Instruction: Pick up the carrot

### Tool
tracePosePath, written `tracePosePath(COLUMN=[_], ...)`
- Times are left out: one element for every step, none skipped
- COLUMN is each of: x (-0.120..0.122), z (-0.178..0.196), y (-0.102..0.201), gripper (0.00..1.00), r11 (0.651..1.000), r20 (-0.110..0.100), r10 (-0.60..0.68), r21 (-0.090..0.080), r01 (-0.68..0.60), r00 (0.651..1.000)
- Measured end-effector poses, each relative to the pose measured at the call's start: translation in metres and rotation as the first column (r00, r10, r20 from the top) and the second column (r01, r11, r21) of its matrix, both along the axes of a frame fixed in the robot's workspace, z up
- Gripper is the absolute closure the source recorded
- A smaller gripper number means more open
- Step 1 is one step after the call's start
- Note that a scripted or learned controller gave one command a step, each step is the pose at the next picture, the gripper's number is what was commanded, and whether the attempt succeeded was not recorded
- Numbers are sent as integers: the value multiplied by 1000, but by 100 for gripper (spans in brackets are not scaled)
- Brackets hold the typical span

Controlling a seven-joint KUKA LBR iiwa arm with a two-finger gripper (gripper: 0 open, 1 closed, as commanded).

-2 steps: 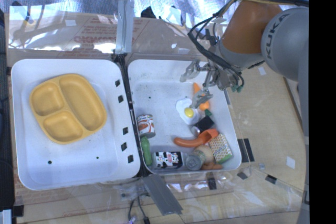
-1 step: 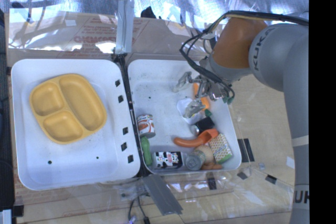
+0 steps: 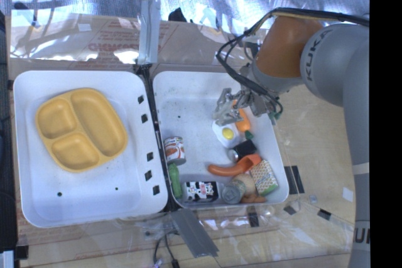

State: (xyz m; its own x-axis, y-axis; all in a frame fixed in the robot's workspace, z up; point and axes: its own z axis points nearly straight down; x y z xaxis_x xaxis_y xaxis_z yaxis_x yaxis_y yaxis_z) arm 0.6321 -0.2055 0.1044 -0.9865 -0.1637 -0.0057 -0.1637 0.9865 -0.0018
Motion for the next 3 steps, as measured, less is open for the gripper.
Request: tracePosePath(x=[4, 16, -28], z=[121, -10, 144], y=[-6, -2, -5], gripper=[100, 100, 100], r11=[981, 979, 965], r20=[7, -1, 10], r10=[-195, 203, 261], r21=[-1, -1, -10], r01=[195, -203, -261], r00=[981, 979, 965])
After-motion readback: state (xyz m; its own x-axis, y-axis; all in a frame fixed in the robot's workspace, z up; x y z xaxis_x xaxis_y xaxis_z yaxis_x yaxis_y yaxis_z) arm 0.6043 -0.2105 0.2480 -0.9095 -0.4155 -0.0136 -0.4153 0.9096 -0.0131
